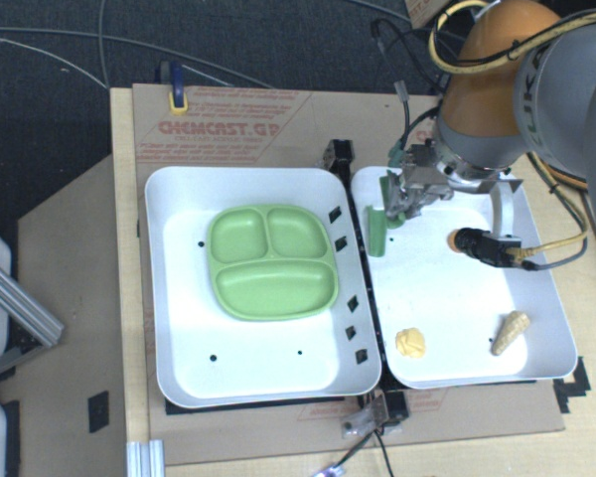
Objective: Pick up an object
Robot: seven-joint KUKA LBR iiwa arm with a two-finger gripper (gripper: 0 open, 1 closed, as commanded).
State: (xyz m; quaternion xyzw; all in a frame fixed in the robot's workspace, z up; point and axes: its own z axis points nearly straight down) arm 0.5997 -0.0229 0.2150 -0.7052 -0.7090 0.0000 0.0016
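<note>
Landmark: pale green plastic plate with three compartments [273,261], lying flat mid-way in the left white shallow bin [179,296].

Grey arm with orange band [497,78]: entering from the right, above and right of the plate, bent down over the right white shallow bin [457,306].

Two-finger gripper [395,210]: low, just right of the plate's upper right corner, past the wall between the bins. Claw state: cannot tell, tips lost against wrist hardware.

Slim green bar [376,235]: just right of the plate, close along that wall, directly at the gripper's tip. Touching or gripped: cannot tell.

Small orange round piece [456,238]: well right of the plate, level with its middle, partly hidden.

Yellow lumpy piece [410,342]: right of and below the plate's lower right corner.

Tan elongated ridged piece [511,332]: farthest right of the plate, lying at a slant, apart from the yellow lump.
</note>
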